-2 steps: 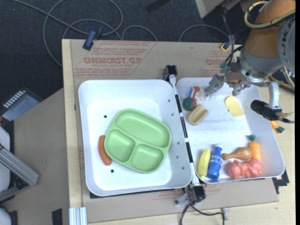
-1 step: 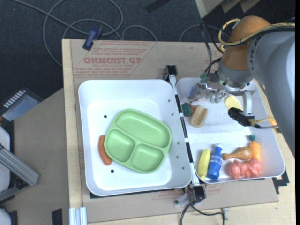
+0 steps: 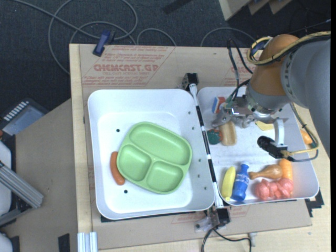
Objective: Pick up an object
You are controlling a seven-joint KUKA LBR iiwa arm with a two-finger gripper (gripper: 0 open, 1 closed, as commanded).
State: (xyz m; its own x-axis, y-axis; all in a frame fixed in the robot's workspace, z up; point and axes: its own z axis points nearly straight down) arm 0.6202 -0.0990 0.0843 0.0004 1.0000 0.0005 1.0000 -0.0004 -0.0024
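Nearest the camera, along the front edge of the right bin, we note a yellow banana-like toy, a blue bottle, a pink lumpy toy and a tan drumstick-shaped piece, all lying close together, some touching. The left bin holds a green divided tray with an orange sausage-like item just beside its left edge.

The gripper is low over the back left part of the right bin, directly above a tan cylindrical object, with a small dark green piece just beside it near the bin wall. We cannot tell how far the hand is open, nor whether anything is in its grasp; the wrist hides that.

Risks, in our judgement: the tan object looks round and may roll clear on closing; the green piece and the bin wall crowd the approach, so a jaw could strike either, or trap both items together.
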